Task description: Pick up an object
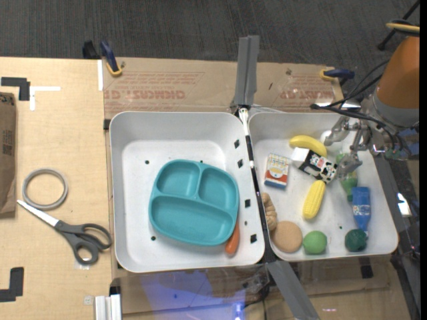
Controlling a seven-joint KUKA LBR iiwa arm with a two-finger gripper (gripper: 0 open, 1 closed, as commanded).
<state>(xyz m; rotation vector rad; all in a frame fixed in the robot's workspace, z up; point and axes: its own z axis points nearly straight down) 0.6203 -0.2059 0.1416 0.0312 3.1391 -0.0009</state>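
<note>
My gripper (343, 153) hangs over the upper right of the right bin (381, 249), beside a black-and-white cow toy (317, 166) and just right of a banana (307, 143). Nothing shows held in it. Below it lie a small green piece (349, 182), a blue bottle (360, 207) and a corn cob (313, 199). A small printed box (277, 171) lies at the bin's left. Along the front are a tan round bun (287, 236), a light green ball (315, 241) and a dark green ball (356, 239).
The left bin (127, 139) holds a teal divided plate (194, 202) with a carrot (232, 242) at its lower right edge. A peanut-shaped piece (269, 213) rests by the bins' divider. Scissors (73, 232) and a tape roll (45, 187) lie on the bench at left.
</note>
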